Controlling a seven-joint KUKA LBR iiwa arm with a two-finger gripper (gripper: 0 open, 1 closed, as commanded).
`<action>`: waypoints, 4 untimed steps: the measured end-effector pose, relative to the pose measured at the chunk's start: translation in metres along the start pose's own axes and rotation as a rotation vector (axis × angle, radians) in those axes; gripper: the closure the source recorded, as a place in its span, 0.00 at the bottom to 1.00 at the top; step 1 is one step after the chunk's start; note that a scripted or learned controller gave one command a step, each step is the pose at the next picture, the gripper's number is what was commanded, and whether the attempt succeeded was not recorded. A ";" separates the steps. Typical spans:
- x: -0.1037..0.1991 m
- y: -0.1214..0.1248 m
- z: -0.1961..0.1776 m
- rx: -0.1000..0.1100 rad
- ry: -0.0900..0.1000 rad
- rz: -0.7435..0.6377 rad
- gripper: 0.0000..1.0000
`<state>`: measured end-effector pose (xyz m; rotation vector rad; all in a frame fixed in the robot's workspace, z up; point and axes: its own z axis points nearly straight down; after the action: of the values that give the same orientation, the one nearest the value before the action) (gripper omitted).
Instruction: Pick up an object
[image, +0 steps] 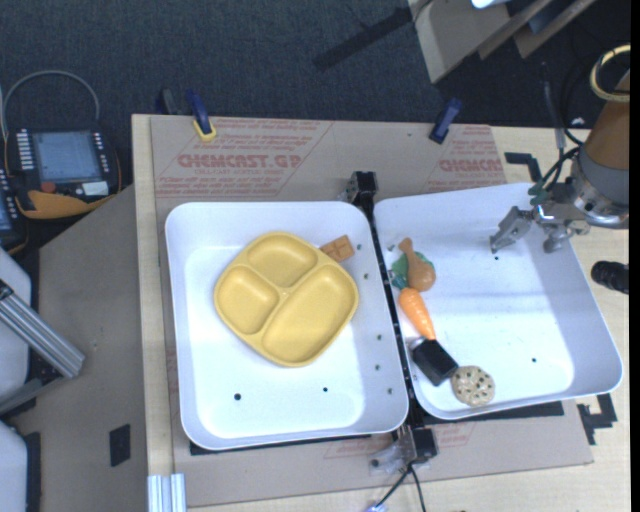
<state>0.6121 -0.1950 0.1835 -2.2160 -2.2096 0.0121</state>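
My gripper (530, 236) hangs over the far right part of the right bin (560, 330), open, with nothing between its fingers. Along that bin's left side lie an orange carrot (416, 312), a green and orange toy (413, 268), a black block (434, 361) and a speckled cookie (472, 384). All of them sit well to the left of and nearer than the gripper. In the left bin (200, 380) rests a yellow divided plate (287, 297), with a small brown block (338, 248) at its far right edge.
A black divider (385, 300) runs between the two bins. Blue clamps (203, 115) (444, 120) hold the cardboard base at the back. A handheld pendant (62, 165) lies off the bench at the far left.
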 end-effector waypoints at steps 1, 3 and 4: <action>0.000 0.003 -0.008 -0.014 -0.003 -0.003 0.00; 0.007 0.004 0.093 -0.021 -0.008 -0.003 0.00; 0.009 0.007 0.078 -0.032 -0.007 -0.004 1.00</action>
<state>0.6181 -0.1856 0.1054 -2.2310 -2.2339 -0.0161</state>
